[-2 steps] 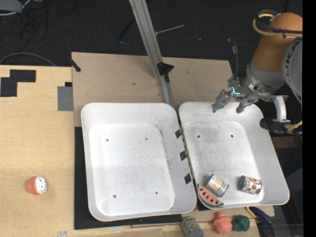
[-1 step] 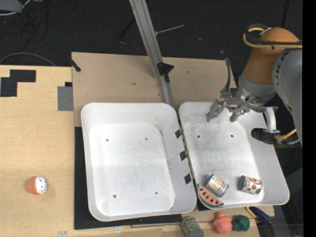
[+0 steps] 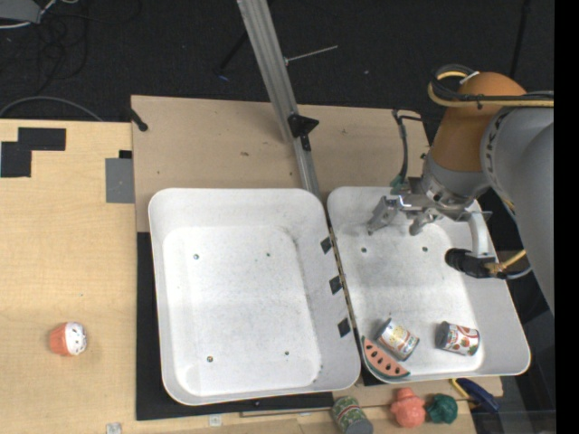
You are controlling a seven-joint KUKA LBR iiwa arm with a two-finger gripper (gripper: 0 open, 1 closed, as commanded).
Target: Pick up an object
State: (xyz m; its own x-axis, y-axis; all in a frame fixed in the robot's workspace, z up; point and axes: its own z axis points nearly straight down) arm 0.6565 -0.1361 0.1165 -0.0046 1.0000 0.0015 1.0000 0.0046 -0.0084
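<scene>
Front edge: nearest the camera, on the bench below the bins, I've got a small dark can-like thing (image 3: 346,412), a pink toy (image 3: 407,408) and a green toy (image 3: 441,409) in a row. None are in a bin, so I'm ignoring them.

Right bin (image 3: 507,369): this is where the pickable stuff is. A watermelon slice toy (image 3: 384,362) sits at the near-left corner, a silver can (image 3: 397,339) lies just beside it, maybe touching, and a red-and-white can (image 3: 458,338) lies a bit further right. All three are resting on the bin floor.

Left bin (image 3: 240,287): just bare white floor as far as I can see.

Gripper (image 3: 404,215): hanging over the far end of the right bin, well apart from those three. Fingers look spread open with nothing between them, though it's small in my view.

Stray: a little orange-and-white ball (image 3: 68,339) sits way off on the wooden table to the left.

Progress: honestly, nothing's done yet. No object is grasped or lifted.

Left to do: I'd say pretty much everything, meaning travel to the near end, drop down, close, lift.
</scene>
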